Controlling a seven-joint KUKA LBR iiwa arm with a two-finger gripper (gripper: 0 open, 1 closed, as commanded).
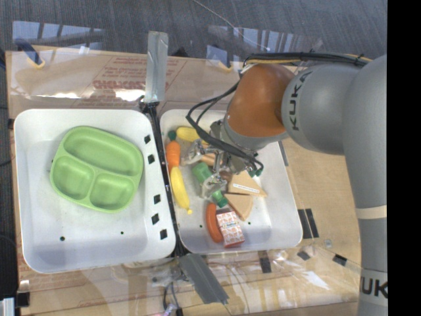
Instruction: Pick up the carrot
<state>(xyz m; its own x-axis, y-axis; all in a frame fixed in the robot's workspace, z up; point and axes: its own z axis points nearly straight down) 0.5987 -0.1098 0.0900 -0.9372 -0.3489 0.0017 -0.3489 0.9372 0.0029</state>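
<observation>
The carrot (173,154) lies just beside the banana (178,187) (a toy, probably light, hard and smooth). Grab its middle. The gripper (215,176) hovers near; I cannot tell its state.

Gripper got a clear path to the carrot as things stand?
Probably yes. The carrot lies uncovered by the right bin's left wall, beside the banana, with the gripper just to its right over the toy pile.
</observation>
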